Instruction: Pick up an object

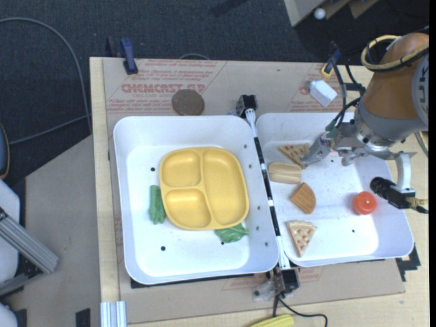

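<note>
Gripper (320, 148) low in right white bin (392, 240), over the tan waffle-patterned toast wedge (294, 152) at the bin's upper-left; finger state: cannot tell. Nothing lifted yet. Beige bread roll (284, 173) lies just below that wedge, red round tomato (364, 203) further right. Grasp and lift remain

A single fixed camera sits above the worktop (204, 80) and looks down on it at a slant, far enough back to take in both white bins whole, the left bin (133, 182) and the right bin (388, 240) side by side. The worktop's far edge lies toward the top of the picture with dark floor (48, 46) beyond, and the grey and orange arm (398, 80) enters from the right.
</note>
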